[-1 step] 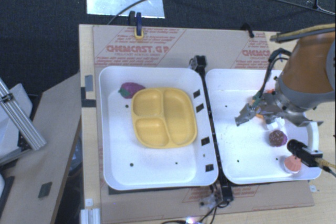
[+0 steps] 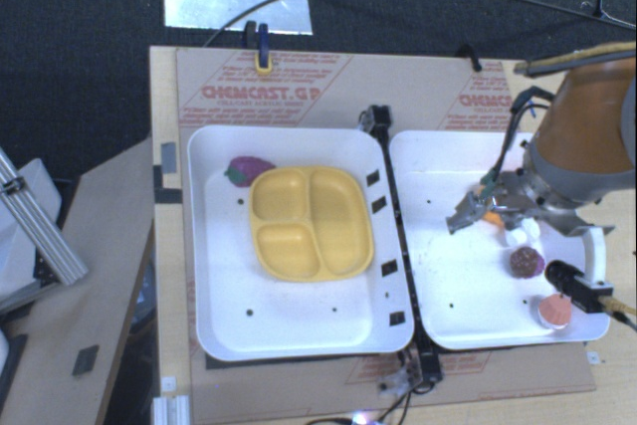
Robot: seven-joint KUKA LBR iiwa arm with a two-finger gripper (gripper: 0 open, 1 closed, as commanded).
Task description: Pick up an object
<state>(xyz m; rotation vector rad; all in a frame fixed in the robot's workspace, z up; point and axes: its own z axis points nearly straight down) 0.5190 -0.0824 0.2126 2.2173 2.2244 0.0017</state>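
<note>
Nearest the camera in the right bin (image 2: pixel 448 314), a pink-orange piece (image 2: pixel 554 311) and a dark purple ball (image 2: pixel 526 262) lie on the floor, untouched. Just beyond them the gripper (image 2: pixel 476 209) sits low over the bin beside a small orange item (image 2: pixel 493 217) and a white one (image 2: pixel 518 234); whether it is released or clenched I cannot tell. Nothing looks lifted, so the pick seems undone. Farther left, the yellow tray (image 2: pixel 309 221) and a purple toy (image 2: pixel 247 170) rest in the left bin (image 2: pixel 224 314).

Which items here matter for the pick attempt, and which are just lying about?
Belongs to the job:
- pincer, over the right bin
- dark reddish ball
- small white piece
- pinkish round item

Lying about:
- yellow divided tray in the left bin
- purple item beside the tray
- blue clamp on the bench edge
</note>
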